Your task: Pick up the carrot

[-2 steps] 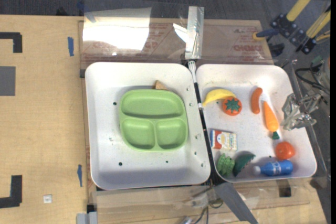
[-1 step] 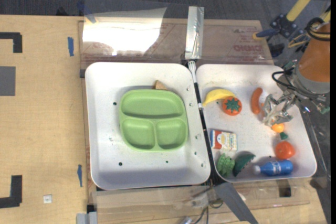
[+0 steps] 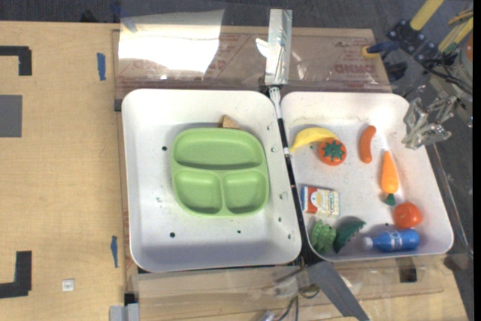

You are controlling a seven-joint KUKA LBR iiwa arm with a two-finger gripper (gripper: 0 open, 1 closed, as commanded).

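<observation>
A toy carrot (image 3: pixel 388 174) lies untouched near the right wall of the right-hand bin (image 3: pixel 342 107), its orange cone running up and down the frame with the green stub at the lower end. The robot's gripper (image 3: pixel 425 124) hangs over that bin's upper right rim, above and to the right of the carrot and apart from it; whether its metal claw is spread or closed cannot be told from this angle, and nothing is seen between its parts.

The play food sits loosely scattered, as if tipped in for sorting trials: a curved yellow banana (image 3: pixel 313 137) touching a ribbed red tomato (image 3: pixel 331 151), a smooth red sausage (image 3: pixel 366 143) just up and left of the carrot, a printed small carton (image 3: pixel 320 201), dark green leafy pieces (image 3: pixel 335 234), a second round red fruit (image 3: pixel 407 215) just below the carrot's tip, and a blue bottle (image 3: pixel 394 240) on its side.

In the left bin (image 3: pixel 143 184) rests a matte green divided plate (image 3: pixel 220 170) with three compartments. Both bins are shallow glossy white plastic with rounded corners. The pickup appears not yet begun.
</observation>
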